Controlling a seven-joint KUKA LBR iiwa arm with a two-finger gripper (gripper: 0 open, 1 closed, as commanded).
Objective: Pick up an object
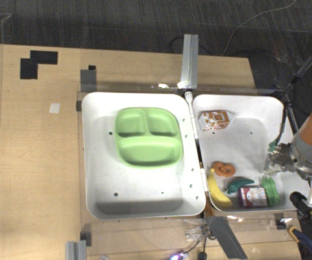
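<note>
The right bin [251, 131] holds several small objects. A brown and white patterned piece [215, 120] lies at its back left. Along the front lie an orange ring [224, 169], a yellow banana [216, 190], a dark green piece [238, 183], a maroon can [252, 196] on its side and a bright green ribbed object [270, 190]. My gripper [273, 160] hangs at the bin's right side, just above and behind the ribbed green object. I see nothing held in it. The arm's orange band is at the right edge of the view.
In the left bin [99, 199] a light green divided plate [147, 136] lies upside up near the middle. A metal post [189, 61] stands behind the wall between the bins. Cables and clamps [307, 210] crowd the front right corner.
</note>
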